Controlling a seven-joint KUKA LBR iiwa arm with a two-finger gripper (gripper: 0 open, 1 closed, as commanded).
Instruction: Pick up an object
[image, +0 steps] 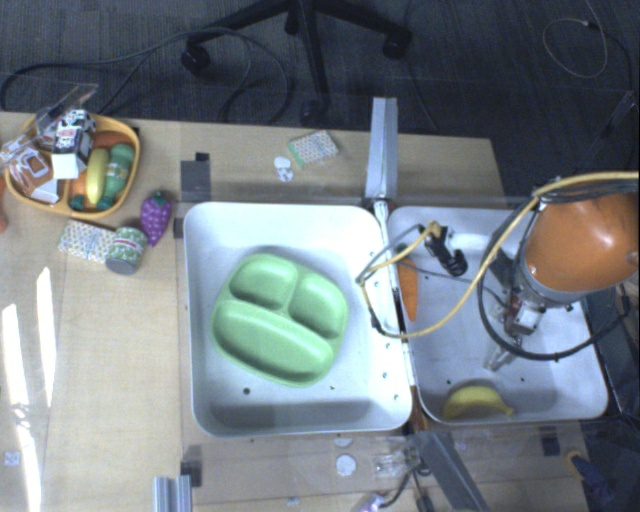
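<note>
Banana (477, 402) is the likeliest target we can make out: it lies in the right bin (560, 395), tucked against the near wall towards the near left corner. An orange carrot-like piece (407, 291) rests along that bin's left wall, partly behind the yellow cable (455, 305) that loops across the divide. Our gripper (499, 357) hangs low over the bin floor, just beyond the banana on its far right side and apart from it; nothing sits between its tips, and we cannot tell how wide they stand, since the orange wrist covers most of the tool.

We judge the main risk to be the wall: a descent so close to the near edge could strike the rim or push the curved fruit away instead of closing on it. The loose cables may also snag on the arm. The green divided tray (281, 318) in the left bin (205, 300) is well clear.
</note>
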